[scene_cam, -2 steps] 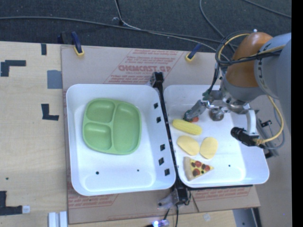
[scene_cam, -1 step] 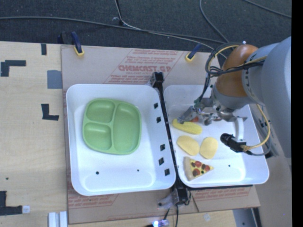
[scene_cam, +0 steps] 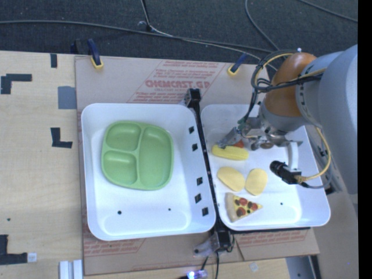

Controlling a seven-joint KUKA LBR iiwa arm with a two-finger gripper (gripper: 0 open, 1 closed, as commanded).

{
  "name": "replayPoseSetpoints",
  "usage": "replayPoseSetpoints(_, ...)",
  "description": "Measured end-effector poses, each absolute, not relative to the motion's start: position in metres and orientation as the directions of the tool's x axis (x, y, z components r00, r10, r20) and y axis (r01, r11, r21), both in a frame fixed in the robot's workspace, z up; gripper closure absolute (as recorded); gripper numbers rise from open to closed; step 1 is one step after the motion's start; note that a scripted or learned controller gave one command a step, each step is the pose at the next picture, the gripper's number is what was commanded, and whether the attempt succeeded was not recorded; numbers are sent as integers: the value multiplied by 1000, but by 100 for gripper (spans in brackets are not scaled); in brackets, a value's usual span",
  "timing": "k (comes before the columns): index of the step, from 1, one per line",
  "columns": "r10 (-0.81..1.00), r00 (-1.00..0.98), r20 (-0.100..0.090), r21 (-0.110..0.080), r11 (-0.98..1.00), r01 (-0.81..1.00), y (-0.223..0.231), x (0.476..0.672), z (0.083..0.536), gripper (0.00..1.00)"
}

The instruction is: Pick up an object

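Note:
My gripper (scene_cam: 243,137) is low in the right bin (scene_cam: 308,205), near its back left part. It sits right above and against a yellow corn-like piece (scene_cam: 230,153) that lies flat on the bin floor. A small red bit shows at the gripper's lower edge. In front of the corn lie two pale yellow oval pieces (scene_cam: 231,178) (scene_cam: 256,181) side by side. A toy pizza slice (scene_cam: 240,206) lies nearer the bin's front edge. The wrist and its orange band (scene_cam: 290,74) hide the bin's back right part.
The left bin (scene_cam: 93,214) holds a green divided plate (scene_cam: 138,154). A black divider (scene_cam: 200,156) runs between the bins. Cables (scene_cam: 314,176) hang from the wrist over the right bin's right side. The big grey arm (scene_cam: 343,115) covers the right edge.

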State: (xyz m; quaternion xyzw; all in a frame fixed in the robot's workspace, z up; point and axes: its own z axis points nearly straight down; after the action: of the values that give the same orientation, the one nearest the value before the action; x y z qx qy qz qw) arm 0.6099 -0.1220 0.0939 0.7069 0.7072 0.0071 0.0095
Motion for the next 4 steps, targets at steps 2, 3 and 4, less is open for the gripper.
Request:
replayPoseSetpoints(2,1000,-2,-1,5,2,1000,-119,612,161,100)
replayPoseSetpoints(3,1000,-1,-1,4,1,1000,-119,613,210,100)
replayPoseSetpoints(4,1000,-6,1,-1,6,1000,-69,625,213,100)
